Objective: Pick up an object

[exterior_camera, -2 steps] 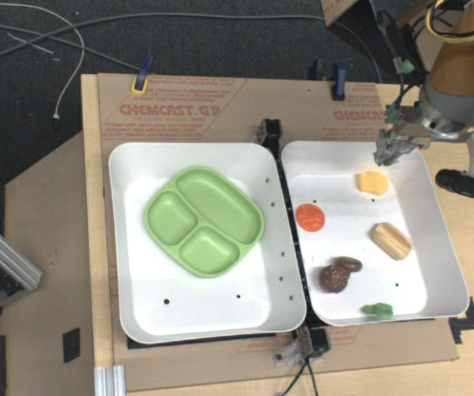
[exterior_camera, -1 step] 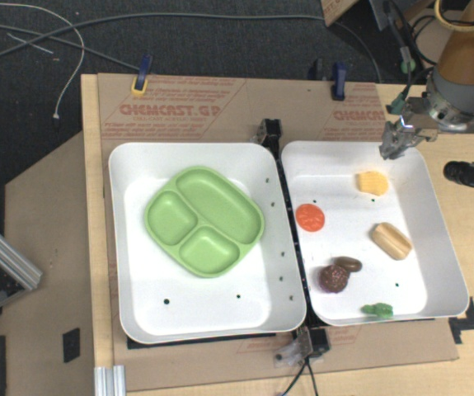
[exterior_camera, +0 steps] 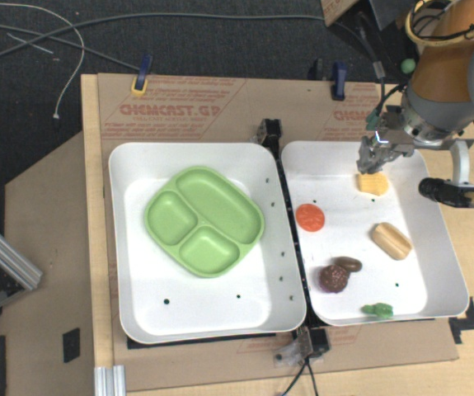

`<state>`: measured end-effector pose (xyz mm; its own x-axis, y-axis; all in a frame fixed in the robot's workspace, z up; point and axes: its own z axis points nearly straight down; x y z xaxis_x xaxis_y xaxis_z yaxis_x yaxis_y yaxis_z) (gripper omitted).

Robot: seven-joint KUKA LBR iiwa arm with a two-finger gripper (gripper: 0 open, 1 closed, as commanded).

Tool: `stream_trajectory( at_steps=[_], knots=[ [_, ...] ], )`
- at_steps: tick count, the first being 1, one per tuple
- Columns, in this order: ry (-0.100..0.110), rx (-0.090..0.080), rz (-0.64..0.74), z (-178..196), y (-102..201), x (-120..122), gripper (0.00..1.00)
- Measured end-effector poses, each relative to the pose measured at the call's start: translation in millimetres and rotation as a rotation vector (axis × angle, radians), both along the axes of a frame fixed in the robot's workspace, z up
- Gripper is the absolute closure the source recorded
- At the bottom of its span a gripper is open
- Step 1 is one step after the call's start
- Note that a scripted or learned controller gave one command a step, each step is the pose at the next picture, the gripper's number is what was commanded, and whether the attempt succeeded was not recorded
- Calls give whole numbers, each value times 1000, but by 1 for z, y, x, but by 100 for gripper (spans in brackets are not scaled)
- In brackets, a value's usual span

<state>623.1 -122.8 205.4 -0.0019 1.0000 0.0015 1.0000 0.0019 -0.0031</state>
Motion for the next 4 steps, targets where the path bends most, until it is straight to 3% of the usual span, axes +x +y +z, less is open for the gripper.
stream_trajectory(
  at_steps=[2, 4],
  knots=[
    [0, 0, -1, 1, 99, -24, 100],
    [0, 0, 0, 24, 191, -64, 100]
  ],
)
